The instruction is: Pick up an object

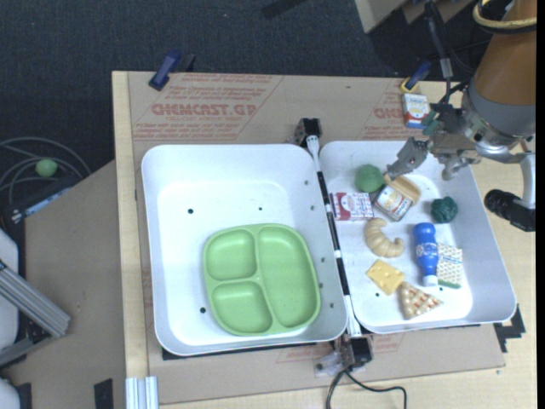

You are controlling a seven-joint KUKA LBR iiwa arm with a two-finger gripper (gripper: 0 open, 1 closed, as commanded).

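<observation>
The bench (213, 100), under a brown sheet printed with red lettering, is carrying two white bins touching side by side: the right bin (490, 267) is lying directly below the pincer (426, 156), and the left bin (170, 228) is sitting well to the pincer's left.

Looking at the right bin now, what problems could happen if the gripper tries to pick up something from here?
1. The gripper is over a crowded spot: the jar, the green ball and the red-and-white packet lie close together, so it might push a neighbour or catch two things.
2. The jar lies tilted on its side and may roll away from the fingers.
3. The croissant sits just below the jar and could get shoved.
</observation>
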